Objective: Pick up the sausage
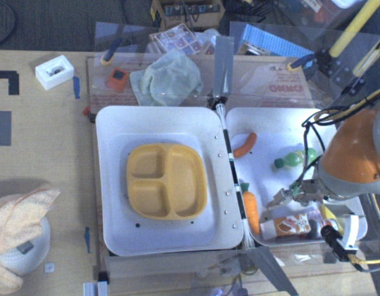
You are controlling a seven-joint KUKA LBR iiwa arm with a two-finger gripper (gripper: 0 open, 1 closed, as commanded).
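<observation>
The sausage (244, 144) is a short orange-red curved piece lying in the right bin (270, 119), near its far left corner, close to the divider between the bins. My gripper (289, 195) hangs over the front middle of the same bin, well in front of and to the right of the sausage, apart from it. It stands open with nothing between its fingers. The orange band of the arm (356, 153) rises behind it on the right.
A green bottle (292, 160) lies between the sausage and the gripper. A carrot (251, 211) and a brown-labelled bottle (292, 226) rest along the right bin's front. The left bin (116, 128) holds a yellow divided plate (167, 180). A grey cloth (168, 77) lies behind the bins.
</observation>
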